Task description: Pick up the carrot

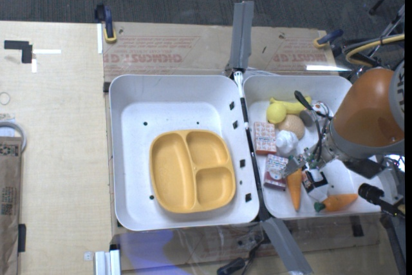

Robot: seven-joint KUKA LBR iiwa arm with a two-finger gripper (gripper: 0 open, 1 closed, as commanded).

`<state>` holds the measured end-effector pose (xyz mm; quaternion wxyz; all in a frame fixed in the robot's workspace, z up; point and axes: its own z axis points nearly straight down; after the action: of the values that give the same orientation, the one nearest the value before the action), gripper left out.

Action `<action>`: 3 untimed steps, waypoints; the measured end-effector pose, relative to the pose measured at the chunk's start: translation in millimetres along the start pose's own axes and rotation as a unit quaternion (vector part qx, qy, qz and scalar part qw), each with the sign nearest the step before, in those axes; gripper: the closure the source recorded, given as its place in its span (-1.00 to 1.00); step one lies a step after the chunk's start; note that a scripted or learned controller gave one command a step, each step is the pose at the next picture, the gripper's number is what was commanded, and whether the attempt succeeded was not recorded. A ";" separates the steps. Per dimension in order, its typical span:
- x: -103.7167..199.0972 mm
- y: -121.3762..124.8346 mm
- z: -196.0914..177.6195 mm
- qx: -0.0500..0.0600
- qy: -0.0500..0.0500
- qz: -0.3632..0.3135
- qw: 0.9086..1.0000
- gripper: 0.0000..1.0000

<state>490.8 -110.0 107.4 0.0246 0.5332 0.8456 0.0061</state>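
The pale wooden bench (51,138) carries two shallow white bins side by side. The left bin (129,138) holds a yellow three-compartment plate (192,170), lying flat near its middle. The right bin (273,203) is crowded, and the grey arm with its orange band (370,109) reaches over it from the right. The tool (313,172) hangs low over the bin's front part; whether it is spread or pressed together cannot be told here. A carrot (294,190) lies just to its left, tip toward the front rim, and a second carrot (338,202) lies near the front right corner. Farther back sit a yellow toy (278,111), a white ball (284,140), and small printed packets (264,137).
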 end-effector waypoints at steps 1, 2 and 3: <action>-1.1 1.0 0.2 -0.001 0.002 0.180 0.984 -1.00; 3.4 -0.1 0.7 0.003 0.000 0.074 0.997 -1.00; -0.1 4.8 -13.3 -0.005 -0.004 0.075 0.997 1.00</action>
<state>494.5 -107.8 120.8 0.0296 0.5953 0.8029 0.0099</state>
